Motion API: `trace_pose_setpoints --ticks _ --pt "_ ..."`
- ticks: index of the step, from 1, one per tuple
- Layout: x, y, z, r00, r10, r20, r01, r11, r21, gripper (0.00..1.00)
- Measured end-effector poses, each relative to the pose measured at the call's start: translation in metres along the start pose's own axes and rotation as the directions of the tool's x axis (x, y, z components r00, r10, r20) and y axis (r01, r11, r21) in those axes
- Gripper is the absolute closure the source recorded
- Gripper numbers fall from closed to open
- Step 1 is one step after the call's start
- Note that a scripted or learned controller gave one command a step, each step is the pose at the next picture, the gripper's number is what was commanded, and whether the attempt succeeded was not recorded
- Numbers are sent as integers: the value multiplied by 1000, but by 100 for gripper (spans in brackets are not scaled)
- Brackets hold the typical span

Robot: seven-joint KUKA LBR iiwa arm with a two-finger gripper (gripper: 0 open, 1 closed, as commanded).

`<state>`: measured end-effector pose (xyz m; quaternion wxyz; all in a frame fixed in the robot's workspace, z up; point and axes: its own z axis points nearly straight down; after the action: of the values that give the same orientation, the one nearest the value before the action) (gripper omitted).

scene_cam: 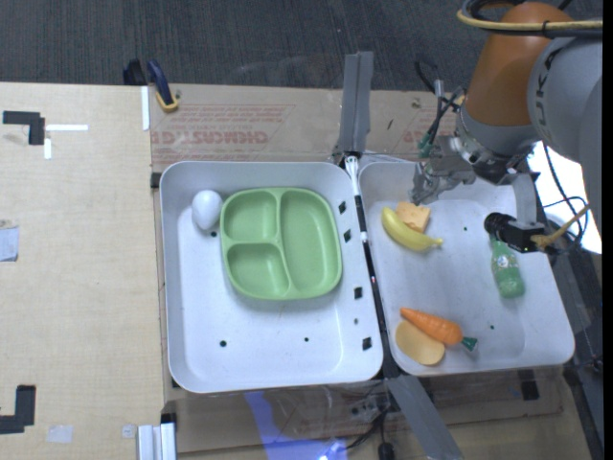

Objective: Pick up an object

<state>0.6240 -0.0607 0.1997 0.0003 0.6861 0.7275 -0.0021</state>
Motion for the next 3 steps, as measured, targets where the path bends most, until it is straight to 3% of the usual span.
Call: trace_pose_setpoints --ticks 1,2,3 --pt "-3 17 -104 999 50 -1 -50 999 -1 100" --pt "-79 17 -44 993 121 -1 -121 993 0 100" --pt "-54 -41 -47 990 138 -2 -138 990 0 100"
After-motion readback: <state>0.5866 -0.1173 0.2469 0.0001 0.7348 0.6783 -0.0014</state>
